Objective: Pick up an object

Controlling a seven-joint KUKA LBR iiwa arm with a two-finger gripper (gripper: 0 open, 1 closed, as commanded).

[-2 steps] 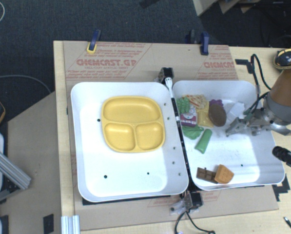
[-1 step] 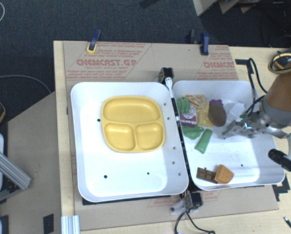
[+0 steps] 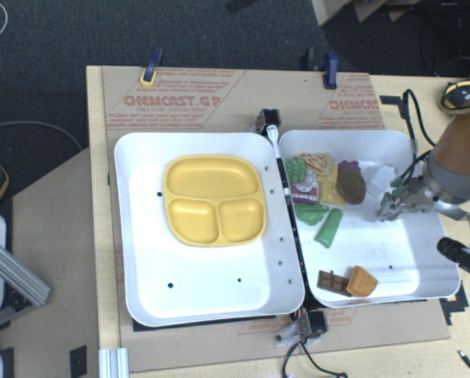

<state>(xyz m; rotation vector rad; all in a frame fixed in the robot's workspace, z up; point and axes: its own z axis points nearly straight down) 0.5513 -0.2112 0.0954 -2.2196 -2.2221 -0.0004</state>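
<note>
Camera view: nothing picked yet, the grasp is all ahead of us. Our gripper (image 3: 392, 203) sits low inside the right bin (image 3: 423, 286) near its right side, arm slanting in from the right. Can't tell its opening. Nearest candidate, a brown oval object (image 3: 350, 183), lies just beside it, apart.

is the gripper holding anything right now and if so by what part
It cannot be told. The gripper is low in the right bin, apart from the brown oval piece; nothing visible sits between its fingers.
</note>
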